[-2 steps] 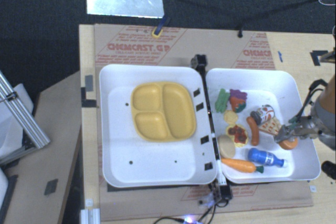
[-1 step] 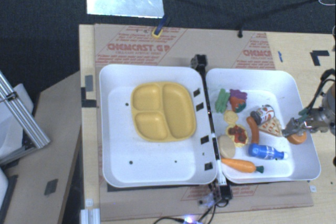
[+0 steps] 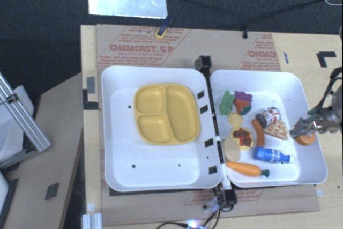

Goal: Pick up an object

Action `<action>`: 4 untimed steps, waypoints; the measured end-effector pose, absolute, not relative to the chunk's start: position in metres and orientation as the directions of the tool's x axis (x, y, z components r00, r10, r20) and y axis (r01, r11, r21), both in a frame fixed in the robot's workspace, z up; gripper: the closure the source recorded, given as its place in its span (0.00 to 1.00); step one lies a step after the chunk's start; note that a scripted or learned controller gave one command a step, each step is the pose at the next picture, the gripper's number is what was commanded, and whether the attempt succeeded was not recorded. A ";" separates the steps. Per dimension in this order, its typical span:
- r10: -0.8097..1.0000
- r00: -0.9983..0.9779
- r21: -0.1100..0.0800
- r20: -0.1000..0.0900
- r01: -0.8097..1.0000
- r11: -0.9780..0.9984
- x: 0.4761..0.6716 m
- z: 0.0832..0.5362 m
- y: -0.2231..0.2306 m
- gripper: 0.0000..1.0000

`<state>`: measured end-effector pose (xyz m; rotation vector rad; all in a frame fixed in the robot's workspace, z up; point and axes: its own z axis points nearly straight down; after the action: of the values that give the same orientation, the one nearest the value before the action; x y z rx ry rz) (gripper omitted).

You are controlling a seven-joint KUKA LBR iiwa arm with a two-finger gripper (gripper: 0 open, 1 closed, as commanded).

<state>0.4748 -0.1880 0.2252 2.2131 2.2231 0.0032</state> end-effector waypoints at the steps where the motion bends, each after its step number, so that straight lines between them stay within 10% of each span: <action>1: 1.000 -0.008 0.002 0.000 1.000 0.008 0.497 0.215 -0.140 1.00; 4: 1.000 -0.011 0.002 0.002 1.000 0.011 0.547 0.217 0.016 1.00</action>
<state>0.5467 0.0162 0.2169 2.2098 2.2338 0.0048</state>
